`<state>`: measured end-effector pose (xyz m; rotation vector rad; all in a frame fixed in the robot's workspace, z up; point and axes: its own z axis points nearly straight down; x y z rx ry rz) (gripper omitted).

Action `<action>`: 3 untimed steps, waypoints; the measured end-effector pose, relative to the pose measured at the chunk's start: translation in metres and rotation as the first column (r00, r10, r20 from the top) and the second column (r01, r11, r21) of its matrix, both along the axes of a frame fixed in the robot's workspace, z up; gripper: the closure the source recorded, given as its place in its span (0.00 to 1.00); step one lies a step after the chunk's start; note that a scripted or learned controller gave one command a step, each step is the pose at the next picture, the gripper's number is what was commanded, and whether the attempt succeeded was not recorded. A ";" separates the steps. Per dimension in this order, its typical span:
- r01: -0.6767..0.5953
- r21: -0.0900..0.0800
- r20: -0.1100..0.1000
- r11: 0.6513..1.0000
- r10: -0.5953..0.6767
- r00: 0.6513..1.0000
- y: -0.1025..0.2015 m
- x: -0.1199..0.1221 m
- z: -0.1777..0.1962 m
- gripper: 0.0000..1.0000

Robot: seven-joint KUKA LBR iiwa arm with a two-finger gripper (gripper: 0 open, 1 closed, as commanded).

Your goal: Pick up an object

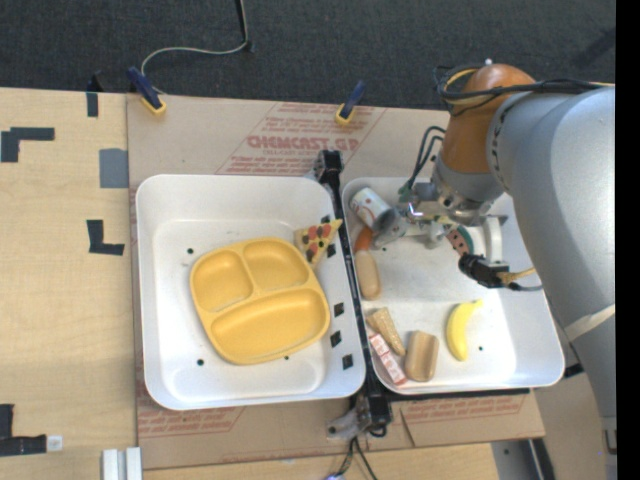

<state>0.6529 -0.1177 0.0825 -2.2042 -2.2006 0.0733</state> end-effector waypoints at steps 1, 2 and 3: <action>0.000 0.000 0.000 1.000 0.000 1.000 0.000 0.000 0.000 0.00; -0.003 0.013 -0.010 1.000 0.003 1.000 -0.007 0.003 -0.001 0.00; 0.000 0.004 -0.008 1.000 0.000 1.000 -0.004 0.003 -0.001 0.00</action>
